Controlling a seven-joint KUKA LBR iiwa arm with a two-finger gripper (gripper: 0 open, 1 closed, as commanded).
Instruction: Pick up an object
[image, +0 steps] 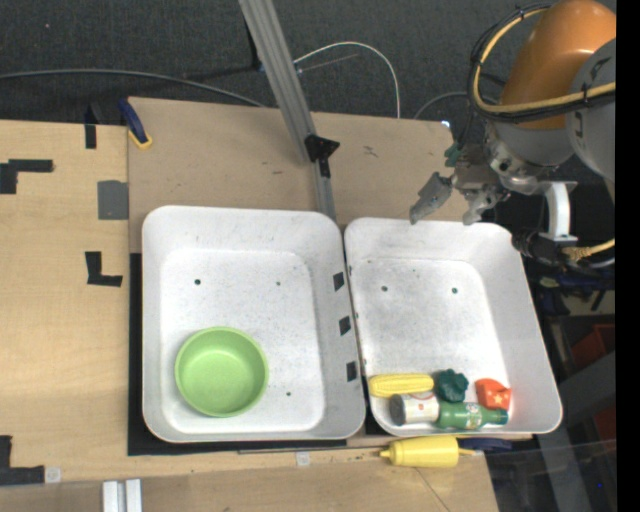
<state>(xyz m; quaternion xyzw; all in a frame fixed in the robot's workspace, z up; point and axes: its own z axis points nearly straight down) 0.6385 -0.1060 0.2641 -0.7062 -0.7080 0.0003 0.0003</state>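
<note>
Camera view: gripper spread open, nothing held, above right bin; bottle label unreadable.

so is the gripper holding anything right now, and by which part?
Nothing is held. The gripper hangs open above the back rim of the right bin, with nothing between its fingers. The cluster of items lies at the bin's front edge.

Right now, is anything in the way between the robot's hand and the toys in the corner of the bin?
Nothing visible. The end effector hangs above the right bin's far rim, and bare bin floor lies between it and the toys at the near edge.
</note>
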